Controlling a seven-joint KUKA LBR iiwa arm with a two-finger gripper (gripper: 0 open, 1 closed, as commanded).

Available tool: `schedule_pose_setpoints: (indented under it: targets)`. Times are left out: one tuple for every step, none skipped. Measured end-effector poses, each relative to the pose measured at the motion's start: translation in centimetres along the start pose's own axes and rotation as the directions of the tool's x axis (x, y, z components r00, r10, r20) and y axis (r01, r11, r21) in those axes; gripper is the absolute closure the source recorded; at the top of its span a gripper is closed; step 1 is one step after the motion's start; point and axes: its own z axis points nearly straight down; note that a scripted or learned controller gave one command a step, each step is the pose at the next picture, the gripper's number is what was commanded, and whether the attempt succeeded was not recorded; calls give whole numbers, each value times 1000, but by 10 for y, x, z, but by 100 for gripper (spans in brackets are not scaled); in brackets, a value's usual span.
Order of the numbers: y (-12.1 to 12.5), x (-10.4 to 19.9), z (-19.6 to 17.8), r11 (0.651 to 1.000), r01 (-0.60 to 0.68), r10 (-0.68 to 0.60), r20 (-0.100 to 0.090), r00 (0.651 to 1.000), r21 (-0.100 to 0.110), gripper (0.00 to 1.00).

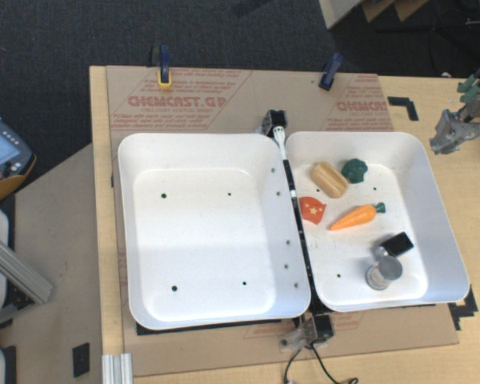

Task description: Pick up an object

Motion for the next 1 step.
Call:
schedule_pose_setpoints:
  targets:
    - [41, 81, 43, 1000, 8, -8, -7, 1000, 12, 100]
